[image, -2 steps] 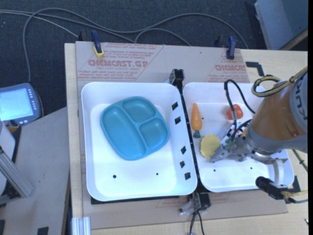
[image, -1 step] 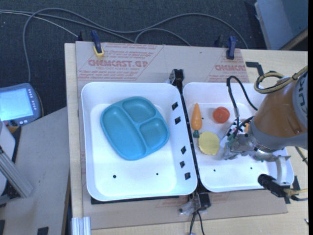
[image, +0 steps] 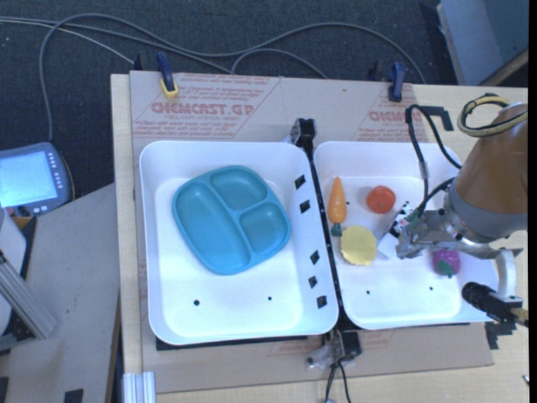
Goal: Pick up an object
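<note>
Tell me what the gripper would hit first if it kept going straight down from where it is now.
Probably the floor of the right bin. The gripper hangs between the yellow piece and the purple piece, over what looks like bare white, though depth is hard to judge.

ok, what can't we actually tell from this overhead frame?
- Gripper: too small and blurred among wrist hardware to read its state or whether it holds anything.
- Purple object: partly covered by the arm, shape unclear.
- Right bin: its right side is hidden under the arm.
- Yellow object: too blurred to identify.
- Handheld screen: cut by the left edge.
</note>
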Available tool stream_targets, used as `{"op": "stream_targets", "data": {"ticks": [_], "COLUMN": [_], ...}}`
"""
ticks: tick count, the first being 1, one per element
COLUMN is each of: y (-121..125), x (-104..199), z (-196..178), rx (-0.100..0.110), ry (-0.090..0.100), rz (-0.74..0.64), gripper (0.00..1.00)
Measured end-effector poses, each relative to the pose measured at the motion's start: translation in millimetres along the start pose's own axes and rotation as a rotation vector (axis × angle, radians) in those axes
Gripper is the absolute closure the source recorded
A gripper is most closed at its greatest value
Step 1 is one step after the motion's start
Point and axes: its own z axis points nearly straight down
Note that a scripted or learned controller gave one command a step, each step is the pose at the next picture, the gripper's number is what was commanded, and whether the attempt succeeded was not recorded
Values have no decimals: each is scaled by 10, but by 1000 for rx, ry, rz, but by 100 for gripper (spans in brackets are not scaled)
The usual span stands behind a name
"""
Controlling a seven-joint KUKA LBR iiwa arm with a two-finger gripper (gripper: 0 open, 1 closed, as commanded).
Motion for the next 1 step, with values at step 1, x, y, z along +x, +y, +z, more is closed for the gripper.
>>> {"op": "stream_targets", "data": {"ticks": [1], "y": [16], "x": [0], "z": [-535], "rx": [0], "ry": [0], "rz": [0], "gripper": [100]}}
